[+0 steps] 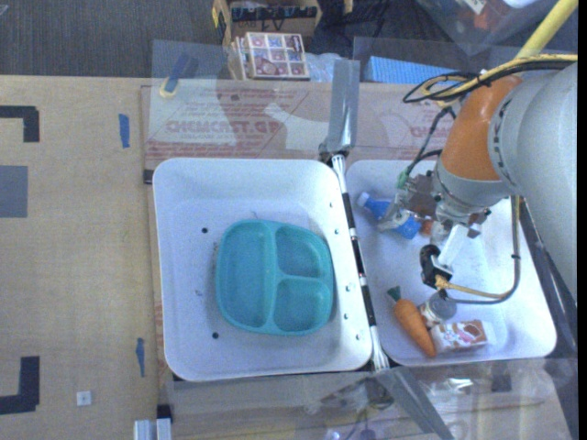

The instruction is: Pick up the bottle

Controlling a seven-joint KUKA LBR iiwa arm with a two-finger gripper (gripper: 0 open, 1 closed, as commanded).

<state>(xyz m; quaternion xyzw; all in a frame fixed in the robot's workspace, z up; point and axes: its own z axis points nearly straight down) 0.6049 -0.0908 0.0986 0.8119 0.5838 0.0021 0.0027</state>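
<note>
Bottle (383, 211) is lying on its side in the right bin (537, 333), up near the divider, blue with a paler end, and your gripper (431, 216) is hanging just beside it at the end of the arm (477, 145). I honestly can't tell what the pincer is doing, since the wrist and cables are covering it from this angle, so I'm not calling it a grab.

What's worrying me: the bottle is sitting close to the bin wall, so you could be pinching the rim or just rolling the thing away if you're coming down off-center. A round bottle on slick white plastic is going to skid. Loose cable is also dangling over the carrot (415, 326) and the small carton (461, 335) nearby, and it might be snagging them.

Left bin (183, 191) is holding a teal divided plate (273, 278). Both bins are sitting on a plywood bench (73, 246) with blue tape marks, and cardboard boxes are cluttering the floor behind.
</note>
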